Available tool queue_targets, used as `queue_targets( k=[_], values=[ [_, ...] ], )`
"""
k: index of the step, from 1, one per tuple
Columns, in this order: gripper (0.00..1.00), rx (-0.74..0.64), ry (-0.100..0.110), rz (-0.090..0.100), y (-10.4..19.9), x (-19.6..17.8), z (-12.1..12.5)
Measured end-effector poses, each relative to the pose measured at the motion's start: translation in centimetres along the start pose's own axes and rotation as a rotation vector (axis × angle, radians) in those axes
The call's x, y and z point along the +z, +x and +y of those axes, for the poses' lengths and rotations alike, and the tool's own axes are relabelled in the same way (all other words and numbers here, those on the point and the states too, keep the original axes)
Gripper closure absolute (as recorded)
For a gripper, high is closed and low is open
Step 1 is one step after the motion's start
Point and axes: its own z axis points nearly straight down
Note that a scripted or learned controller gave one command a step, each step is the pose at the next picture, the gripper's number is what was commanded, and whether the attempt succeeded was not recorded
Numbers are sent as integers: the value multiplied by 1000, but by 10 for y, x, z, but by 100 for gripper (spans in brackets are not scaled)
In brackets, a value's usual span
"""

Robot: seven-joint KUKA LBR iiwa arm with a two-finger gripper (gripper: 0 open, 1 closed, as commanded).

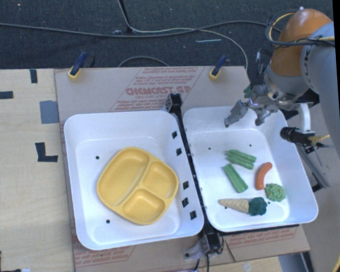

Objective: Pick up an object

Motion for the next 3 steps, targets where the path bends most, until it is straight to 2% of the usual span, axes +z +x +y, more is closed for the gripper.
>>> queue_targets(
  k=[1,2,3],
  values=[
    [0,0,2,1,-6,58,-7],
    [100,-1,-1,0,-6,46,-6],
    [100,0,-6,1,-5,2,0]
  ],
)
